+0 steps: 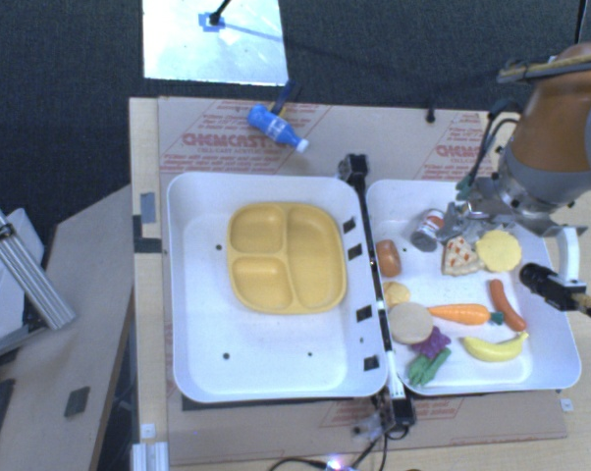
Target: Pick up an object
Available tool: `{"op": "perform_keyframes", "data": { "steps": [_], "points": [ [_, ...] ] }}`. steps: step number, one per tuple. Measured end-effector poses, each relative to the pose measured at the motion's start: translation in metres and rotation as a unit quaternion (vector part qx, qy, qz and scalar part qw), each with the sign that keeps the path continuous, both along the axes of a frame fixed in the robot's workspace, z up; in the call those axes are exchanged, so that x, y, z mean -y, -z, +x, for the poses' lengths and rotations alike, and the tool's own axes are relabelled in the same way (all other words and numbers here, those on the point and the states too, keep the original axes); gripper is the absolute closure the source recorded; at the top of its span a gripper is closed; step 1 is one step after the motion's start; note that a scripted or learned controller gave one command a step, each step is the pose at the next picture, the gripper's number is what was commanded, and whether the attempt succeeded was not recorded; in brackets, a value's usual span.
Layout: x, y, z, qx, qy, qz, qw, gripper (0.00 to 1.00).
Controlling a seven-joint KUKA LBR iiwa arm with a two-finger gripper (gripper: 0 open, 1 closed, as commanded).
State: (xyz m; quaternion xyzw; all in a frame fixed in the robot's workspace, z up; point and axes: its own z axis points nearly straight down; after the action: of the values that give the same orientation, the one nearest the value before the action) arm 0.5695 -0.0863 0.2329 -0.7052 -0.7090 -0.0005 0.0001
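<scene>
From the camera above, the hand [469, 214] hangs low over the far part of the right bin [561, 361], and whether it is spread or closed cannot be told at this angle; nothing can be seen held in it. By my reading the task is at the approach step, with no object yet picked. Directly under the hand lies the pizza slice [460, 256]; the small can [429, 230] sits just to its left, and the yellow round piece [499, 250] just to its right. Nearer the camera, well apart from the hand, lie the carrot [460, 313] and the banana [494, 346]. The next move likely calls for settling on one of the crowded pieces and coming straight down without nudging its neighbours. Red writing on the board [217, 140] under the bins seems to read "CHEMCAST".
</scene>
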Motion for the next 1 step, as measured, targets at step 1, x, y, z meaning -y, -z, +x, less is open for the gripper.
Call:
{"op": "perform_keyframes", "data": {
  "steps": [1],
  "points": [
    [-0.011, 0.0019, -0.0024, 0.0, 0.0, -0.0003, 1.0, 1.0]
  ]
}}
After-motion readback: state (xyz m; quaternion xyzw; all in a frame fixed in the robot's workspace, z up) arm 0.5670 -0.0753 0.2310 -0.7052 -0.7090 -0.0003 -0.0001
